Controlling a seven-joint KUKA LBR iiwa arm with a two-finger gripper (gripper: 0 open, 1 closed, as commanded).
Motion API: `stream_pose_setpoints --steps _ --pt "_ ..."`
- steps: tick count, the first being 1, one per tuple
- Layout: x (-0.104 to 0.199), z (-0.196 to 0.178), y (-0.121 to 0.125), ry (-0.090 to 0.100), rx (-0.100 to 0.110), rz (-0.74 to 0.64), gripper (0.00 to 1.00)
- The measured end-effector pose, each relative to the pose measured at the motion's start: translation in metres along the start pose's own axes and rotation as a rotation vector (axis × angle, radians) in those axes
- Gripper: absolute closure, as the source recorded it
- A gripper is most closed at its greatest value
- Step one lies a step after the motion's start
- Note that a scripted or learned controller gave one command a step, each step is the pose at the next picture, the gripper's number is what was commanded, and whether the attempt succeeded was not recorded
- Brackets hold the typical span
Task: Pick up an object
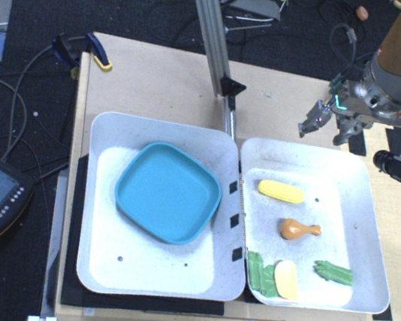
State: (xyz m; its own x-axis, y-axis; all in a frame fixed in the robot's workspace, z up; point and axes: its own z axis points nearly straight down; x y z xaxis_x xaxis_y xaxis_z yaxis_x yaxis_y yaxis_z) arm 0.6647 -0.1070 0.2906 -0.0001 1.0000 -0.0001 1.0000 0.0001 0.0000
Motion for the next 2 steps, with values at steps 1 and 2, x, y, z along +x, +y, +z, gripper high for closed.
stream_pose_setpoints --steps 1,2 --pt "0.0 0.0 0.0 0.0 0.0 0.0 0.0" --pt "-0.002 0.045 0.005 0.0 0.004 0.0 0.0"
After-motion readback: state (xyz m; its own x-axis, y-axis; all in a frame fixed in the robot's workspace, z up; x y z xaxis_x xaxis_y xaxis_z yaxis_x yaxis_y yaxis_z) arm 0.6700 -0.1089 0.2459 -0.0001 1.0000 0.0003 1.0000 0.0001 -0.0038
